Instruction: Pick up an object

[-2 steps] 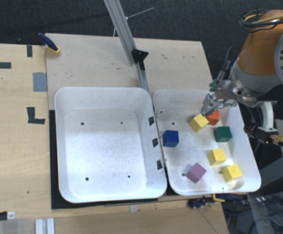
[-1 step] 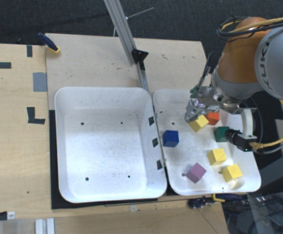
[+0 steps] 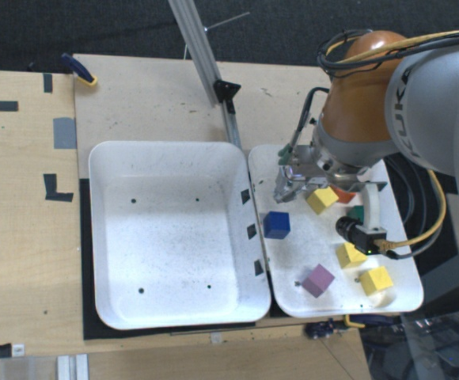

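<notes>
My gripper [image 3: 290, 185] hangs over the upper left part of the right bin [image 3: 403, 291], below the grey and orange wrist. A blue cube [image 3: 276, 225] lies just below it, apart from it. Right beside the gripper sits a yellow block [image 3: 322, 199]. A purple block [image 3: 318, 279] rests near the bin's front edge. Two more yellow blocks [image 3: 351, 254] [image 3: 376, 279] lie at the front right. A red piece [image 3: 343, 193] and a green piece [image 3: 357, 211] are partly hidden under the arm. I see nothing held in the gripper.
The left bin [image 3: 103, 212] stands beside the right one, their rims meeting at a divider [image 3: 255, 228]. A slanted metal pole [image 3: 202, 46] rises behind the bins. Cables and a black connector [image 3: 356, 232] trail from the wrist over the right bin.
</notes>
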`<state>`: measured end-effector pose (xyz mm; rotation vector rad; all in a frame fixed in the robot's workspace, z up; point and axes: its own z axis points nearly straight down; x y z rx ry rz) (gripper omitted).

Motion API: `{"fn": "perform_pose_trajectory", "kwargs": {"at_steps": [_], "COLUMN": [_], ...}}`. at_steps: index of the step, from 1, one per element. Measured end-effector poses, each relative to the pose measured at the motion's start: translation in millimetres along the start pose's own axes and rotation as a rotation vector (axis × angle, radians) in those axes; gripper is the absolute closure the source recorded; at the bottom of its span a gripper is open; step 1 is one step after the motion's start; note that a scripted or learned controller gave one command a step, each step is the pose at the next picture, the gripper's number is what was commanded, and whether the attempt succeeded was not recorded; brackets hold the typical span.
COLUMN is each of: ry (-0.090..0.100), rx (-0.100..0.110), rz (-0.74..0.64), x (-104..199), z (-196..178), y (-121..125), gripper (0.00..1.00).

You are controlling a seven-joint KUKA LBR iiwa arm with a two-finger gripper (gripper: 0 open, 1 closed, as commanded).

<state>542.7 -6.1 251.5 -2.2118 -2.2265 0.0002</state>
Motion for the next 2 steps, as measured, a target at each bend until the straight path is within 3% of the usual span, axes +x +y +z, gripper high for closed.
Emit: {"fn": "perform_pose_trajectory", "kwargs": {"at_steps": [2], "ry": [-0.001], "rx": [-0.001], "rz": [-0.001], "x": [100], "z": [8], "y": [-7], "gripper": [1.00]}}
